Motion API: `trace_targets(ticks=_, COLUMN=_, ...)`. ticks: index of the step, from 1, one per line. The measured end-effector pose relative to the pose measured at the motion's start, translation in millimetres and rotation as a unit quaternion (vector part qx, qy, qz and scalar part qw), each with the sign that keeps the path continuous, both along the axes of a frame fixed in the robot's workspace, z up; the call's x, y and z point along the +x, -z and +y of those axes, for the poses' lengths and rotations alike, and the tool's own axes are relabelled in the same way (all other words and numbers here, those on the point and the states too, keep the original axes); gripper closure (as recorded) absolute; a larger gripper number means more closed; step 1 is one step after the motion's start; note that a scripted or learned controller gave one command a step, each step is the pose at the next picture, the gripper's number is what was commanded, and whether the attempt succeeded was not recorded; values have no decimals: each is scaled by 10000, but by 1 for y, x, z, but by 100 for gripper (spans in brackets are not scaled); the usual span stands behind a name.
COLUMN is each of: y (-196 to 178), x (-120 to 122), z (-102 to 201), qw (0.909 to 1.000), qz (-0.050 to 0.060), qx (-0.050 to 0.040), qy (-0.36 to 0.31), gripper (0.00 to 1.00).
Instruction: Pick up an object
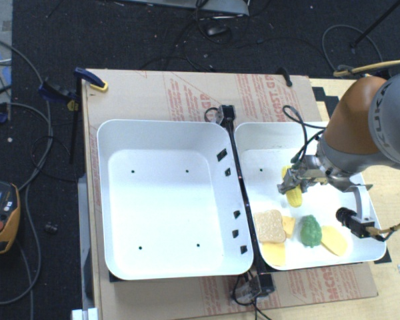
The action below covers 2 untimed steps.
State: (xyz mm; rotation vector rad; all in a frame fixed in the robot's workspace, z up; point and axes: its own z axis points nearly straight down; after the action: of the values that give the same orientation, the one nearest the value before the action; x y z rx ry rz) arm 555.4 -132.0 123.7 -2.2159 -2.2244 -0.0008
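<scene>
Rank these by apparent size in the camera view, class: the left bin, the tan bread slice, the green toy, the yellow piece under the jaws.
1. Left bin, by far the largest.
2. Tan bread slice.
3. Green toy, close to the bread slice.
4. Yellow piece, partly hidden by the gripper, so unsure.

Arm: you see the grey arm (387, 122) reaching in from the right edge, its bulk high in the frame and bent down and to the left.
Band: the orange band (350, 122) sits just above the wrist, facing you broadly.
Wrist: the grey wrist below the band tilts down-left.
Gripper: your gripper (290, 187) hangs low at the arm's left end, pointing down and to the left.
Jaws: you cannot make out how they stand from this angle.
</scene>
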Motion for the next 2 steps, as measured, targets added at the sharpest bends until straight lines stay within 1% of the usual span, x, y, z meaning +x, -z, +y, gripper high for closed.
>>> trace_targets(ticks=1, y=-9, x=0, z=-3, qw=10000, qz=-6, qx=-8, qy=18, gripper=100)
trace_targets(ticks=2, y=-66, x=-38, z=77, qw=10000, qz=-8, qx=-4, qy=-2, gripper=100)
